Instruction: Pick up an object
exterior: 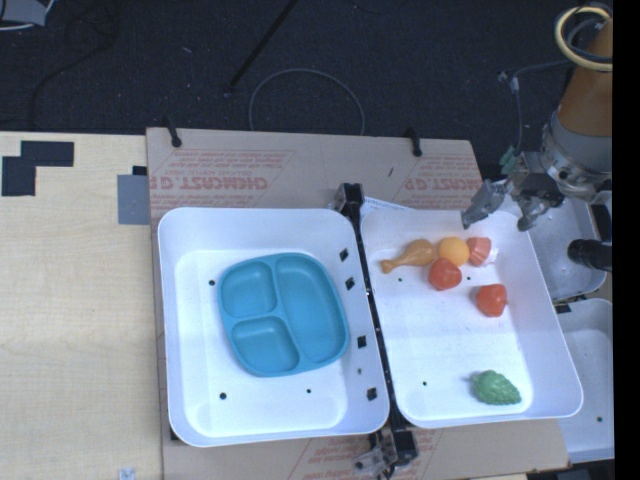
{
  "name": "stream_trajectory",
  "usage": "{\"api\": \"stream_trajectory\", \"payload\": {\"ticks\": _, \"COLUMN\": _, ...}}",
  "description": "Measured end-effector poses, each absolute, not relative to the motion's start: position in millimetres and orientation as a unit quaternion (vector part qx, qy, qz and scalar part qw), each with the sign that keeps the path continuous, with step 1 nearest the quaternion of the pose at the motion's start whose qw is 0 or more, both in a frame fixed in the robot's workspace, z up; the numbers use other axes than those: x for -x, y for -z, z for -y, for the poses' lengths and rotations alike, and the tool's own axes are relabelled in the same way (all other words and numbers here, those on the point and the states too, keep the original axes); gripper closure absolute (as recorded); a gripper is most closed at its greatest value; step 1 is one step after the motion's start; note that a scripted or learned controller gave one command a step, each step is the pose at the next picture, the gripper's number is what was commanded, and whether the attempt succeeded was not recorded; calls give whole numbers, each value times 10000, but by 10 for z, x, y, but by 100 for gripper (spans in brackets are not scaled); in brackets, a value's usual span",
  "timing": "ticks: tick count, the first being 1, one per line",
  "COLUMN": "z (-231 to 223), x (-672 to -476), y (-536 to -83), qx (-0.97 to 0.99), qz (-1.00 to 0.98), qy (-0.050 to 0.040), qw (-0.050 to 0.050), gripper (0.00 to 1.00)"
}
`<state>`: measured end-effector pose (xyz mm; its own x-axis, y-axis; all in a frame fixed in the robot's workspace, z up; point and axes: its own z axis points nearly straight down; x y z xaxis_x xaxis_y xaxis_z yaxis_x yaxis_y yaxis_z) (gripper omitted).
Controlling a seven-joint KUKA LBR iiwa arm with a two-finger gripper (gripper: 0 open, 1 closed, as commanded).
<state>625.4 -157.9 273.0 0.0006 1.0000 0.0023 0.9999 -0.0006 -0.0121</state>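
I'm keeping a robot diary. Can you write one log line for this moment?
gripper: open, above right bin's far edge | holding: nothing | toy foods: in bin | blue plate: left bin

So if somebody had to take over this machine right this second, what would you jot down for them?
Gripper: fingers spread open, nothing between them, poised over the right bin's far right corner.
Right bin: chicken drumstick, orange ball, two red pieces, pink piece, green leafy piece.
Left bin: blue divided plate.
Done: nothing picked.
Left: grasp and lift one object.
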Motion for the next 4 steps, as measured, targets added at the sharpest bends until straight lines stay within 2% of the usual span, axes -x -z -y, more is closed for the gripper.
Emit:
{"api": "stream_trajectory", "payload": {"ticks": 1, "z": 1580, "x": -6271, "y": -2783, "qx": 7069, "qz": 7073, "qy": -7, "qw": 11, "gripper": 0}}
{"api": "stream_trajectory", "payload": {"ticks": 3, "z": 1524, "x": -6397, "y": -1587, "qx": 7057, "qz": 7085, "qy": -22, "qw": 38, "gripper": 0}}
{"api": "stream_trajectory", "payload": {"ticks": 4, "z": 1471, "x": -6418, "y": -1137, "qx": 7061, "qz": 7081, "qy": -21, "qw": 32, "gripper": 0}}
